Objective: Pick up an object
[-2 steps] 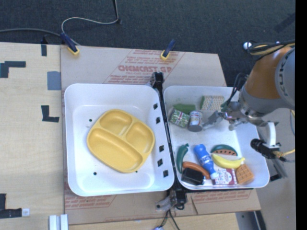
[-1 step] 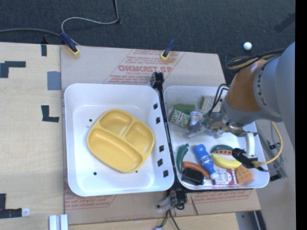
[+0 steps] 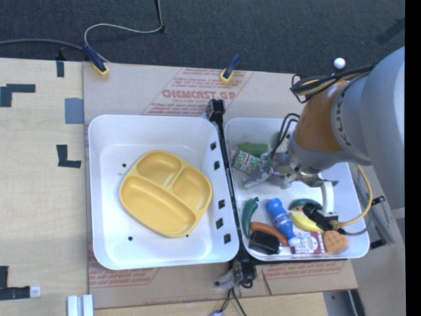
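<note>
Two white bins (image 3: 105, 196) on cardboard-covered bench (image 3: 191, 94), dark carpet (image 3: 263, 18) beyond

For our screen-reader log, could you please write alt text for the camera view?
A grey arm with an orange band reaches from the right, its gripper low over a green packet in the right bin, among small items including a blue bottle. The left bin holds a yellow divided plate.

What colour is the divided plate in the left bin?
Yellow: the divided plate is plain yellow all over, seen clearly in the overhead camera view.
</note>
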`<state>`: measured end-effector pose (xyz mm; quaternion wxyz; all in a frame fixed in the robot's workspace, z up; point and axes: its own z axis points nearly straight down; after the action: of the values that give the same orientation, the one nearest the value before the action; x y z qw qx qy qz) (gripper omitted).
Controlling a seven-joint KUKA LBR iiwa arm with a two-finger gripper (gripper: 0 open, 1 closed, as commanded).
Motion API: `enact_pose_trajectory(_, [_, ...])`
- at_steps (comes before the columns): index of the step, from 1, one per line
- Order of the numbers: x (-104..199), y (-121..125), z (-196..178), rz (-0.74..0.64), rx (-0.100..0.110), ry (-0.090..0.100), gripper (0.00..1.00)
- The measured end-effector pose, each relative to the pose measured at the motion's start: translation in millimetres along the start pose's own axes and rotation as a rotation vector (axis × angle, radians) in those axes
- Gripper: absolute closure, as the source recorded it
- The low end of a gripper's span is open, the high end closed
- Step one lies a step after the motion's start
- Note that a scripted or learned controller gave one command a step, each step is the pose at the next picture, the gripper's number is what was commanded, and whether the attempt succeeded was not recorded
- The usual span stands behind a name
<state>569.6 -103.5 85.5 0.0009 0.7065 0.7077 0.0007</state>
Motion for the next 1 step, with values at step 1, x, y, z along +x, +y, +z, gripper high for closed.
enact_pose_trajectory(1, [-0.8, 0.3, -10.0, 0.000, 0.000, -0.001, 1.00])
